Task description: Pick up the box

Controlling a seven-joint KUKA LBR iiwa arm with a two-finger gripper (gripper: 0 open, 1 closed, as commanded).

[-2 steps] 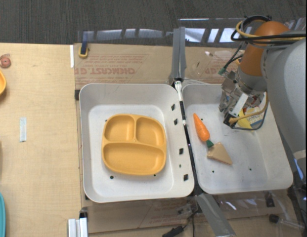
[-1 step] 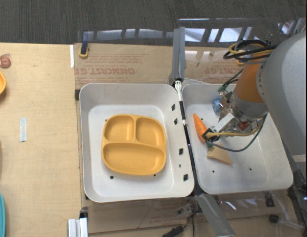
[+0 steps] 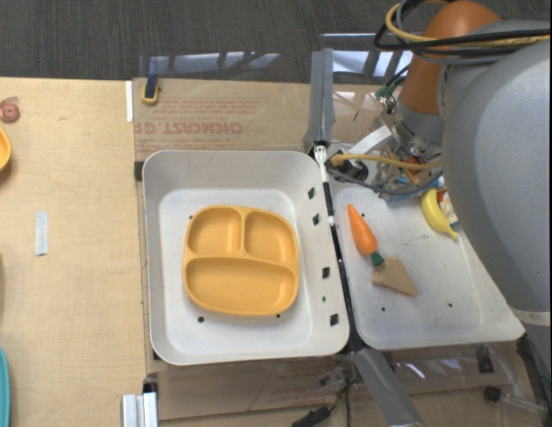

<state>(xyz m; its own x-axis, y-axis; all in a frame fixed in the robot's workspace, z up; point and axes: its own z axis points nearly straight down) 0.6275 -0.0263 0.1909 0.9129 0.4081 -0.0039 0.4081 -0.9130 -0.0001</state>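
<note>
Bins, two of them, sit side by side on the bench (image 3: 71,238). One left bin (image 3: 169,327) holds a single orange divided plate (image 3: 242,261) at its centre. One right bin (image 3: 453,318) holds one toy carrot (image 3: 362,232), one tan wedge-shaped box (image 3: 396,277) just beside the carrot's leafy end at five o'clock, and one banana (image 3: 437,213) at three o'clock, partly behind the grey arm (image 3: 507,149). At twelve o'clock the hand (image 3: 391,163) hangs over the bin's top edge among cables; whether its fingers are apart or together, I cannot tell.
</note>
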